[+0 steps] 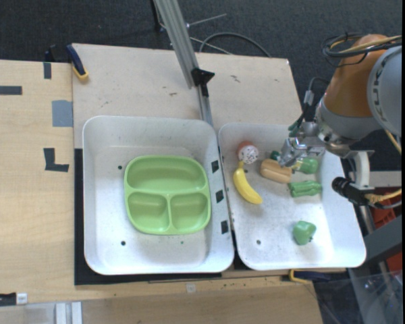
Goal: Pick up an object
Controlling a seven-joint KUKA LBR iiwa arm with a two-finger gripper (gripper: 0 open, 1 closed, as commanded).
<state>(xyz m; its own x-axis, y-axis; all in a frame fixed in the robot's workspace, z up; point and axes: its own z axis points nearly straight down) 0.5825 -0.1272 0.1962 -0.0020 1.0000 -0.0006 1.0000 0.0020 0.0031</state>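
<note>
My gripper (288,155) hangs low in the right bin (337,248), near its upper right part, just above the tan bread-shaped piece (276,173). A green block (308,165) lies right beside the fingers and another green piece (304,190) below it. A yellow banana (246,187) lies left of the bread piece, with a small white-and-red ball (248,154) above it. A green pepper-like toy (303,232) sits near the bin's lower right. I see nothing between the fingers.
The left bin (101,248) holds a green divided plate (167,194). A slanted metal pole (182,39) runs down to the gap between the bins. Cables and the arm's base crowd the right edge.
</note>
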